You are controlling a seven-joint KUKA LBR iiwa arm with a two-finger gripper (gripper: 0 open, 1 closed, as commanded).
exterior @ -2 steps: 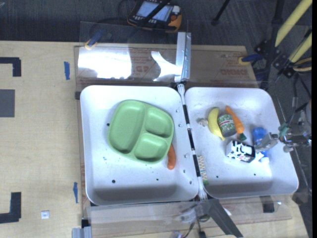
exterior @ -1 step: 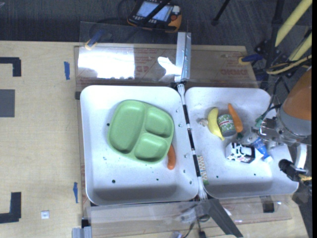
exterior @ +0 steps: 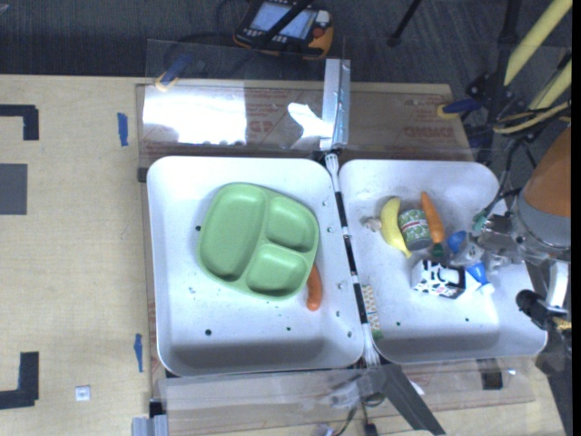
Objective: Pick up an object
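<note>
The gripper (exterior: 486,243) sits at the right edge of the right bin (exterior: 472,330), at mid-right of the frame, a cluster of grey metal and cables; whether it is parted or closed cannot be told from this angle, and nothing is visibly clamped in it. Above and right of it the arm's orange band (exterior: 554,184) shows at the frame's right edge.

Just left of the gripper, inside the right bin, lie a small blue piece (exterior: 457,241) and a black-and-white patterned object (exterior: 440,280) with a blue-white scrap beside it. Further left in the same bin a yellow banana (exterior: 392,225), a small greenish can (exterior: 416,229) and an orange carrot (exterior: 431,218) lie close together, the can between the other two.

The left bin (exterior: 182,325), in the centre-left of the frame, holds a green three-compartment tray (exterior: 257,237). Another orange carrot-like piece (exterior: 314,291) lies just at the tray's lower right edge.
</note>
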